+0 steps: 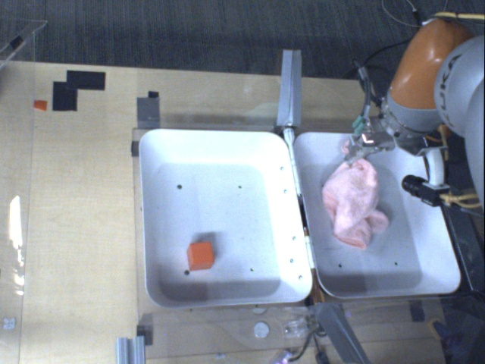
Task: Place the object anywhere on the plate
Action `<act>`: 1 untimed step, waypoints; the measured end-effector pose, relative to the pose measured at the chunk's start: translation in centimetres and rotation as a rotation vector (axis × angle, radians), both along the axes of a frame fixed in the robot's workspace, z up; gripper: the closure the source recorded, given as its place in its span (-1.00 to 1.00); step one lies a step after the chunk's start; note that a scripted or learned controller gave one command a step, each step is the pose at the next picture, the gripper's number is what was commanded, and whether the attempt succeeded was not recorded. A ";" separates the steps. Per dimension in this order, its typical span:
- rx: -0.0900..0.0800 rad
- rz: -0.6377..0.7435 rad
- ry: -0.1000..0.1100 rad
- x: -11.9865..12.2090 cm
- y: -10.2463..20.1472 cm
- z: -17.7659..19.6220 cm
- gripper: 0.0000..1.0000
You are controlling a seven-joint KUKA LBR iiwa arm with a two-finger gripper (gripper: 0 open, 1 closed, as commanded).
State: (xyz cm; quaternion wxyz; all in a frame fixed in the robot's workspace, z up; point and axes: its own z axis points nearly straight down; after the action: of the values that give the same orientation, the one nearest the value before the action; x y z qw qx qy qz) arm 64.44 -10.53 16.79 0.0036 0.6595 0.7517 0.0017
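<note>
A crumpled pale pink soft object [353, 203] lies in the right bin [424, 275], stretching from the bin's upper middle down to its centre. My gripper [363, 144] is at the object's upper tip, coming in from the right under the grey and orange wrist. It looks to be touching or just over that tip. A small orange cube [201, 255] rests in the lower left part of the left bin [227, 158].
A metal post [289, 89] stands at the back between the two bins. Cables and a black fitting [421, 187] hang by the arm over the right bin's right side. Black blocks [76, 87] sit on the bench at far left.
</note>
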 end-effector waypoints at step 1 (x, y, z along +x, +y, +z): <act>0.000 0.010 -0.003 0.3 0.2 5.3 1.00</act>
State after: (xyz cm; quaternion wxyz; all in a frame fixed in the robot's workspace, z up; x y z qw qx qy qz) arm 64.70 -10.36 22.12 0.0045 0.6558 0.7550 0.0029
